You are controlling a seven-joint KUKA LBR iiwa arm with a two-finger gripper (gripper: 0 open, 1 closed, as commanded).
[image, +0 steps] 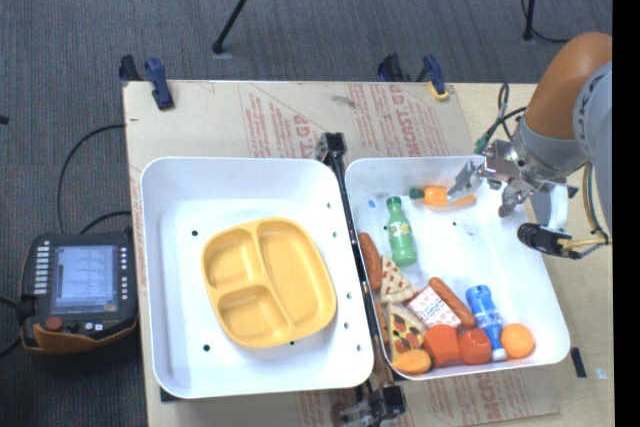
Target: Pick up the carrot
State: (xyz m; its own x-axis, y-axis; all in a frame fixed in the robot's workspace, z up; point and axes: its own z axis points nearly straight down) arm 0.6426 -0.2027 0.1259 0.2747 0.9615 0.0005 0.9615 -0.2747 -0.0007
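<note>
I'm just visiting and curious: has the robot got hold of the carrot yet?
Not yet. Done: the claw has reached the carrot in the right bin. In hand: it sits right at the carrot's right end. Left: the carrot looks to be lying on the bin floor, so gripping and lifting remain.

Both bins [160, 215] are white. The divided plate [268, 282] is yellow. The carrot [442, 198] is orange with a green top. The bottle [400, 230] is green; a second bottle [485, 308] is blue. The arm [570, 105] is grey with an orange band.

gripper [470, 183] touching carrot [441, 197] | right bin [545, 275] | yellow tray [268, 281] left bin
</note>
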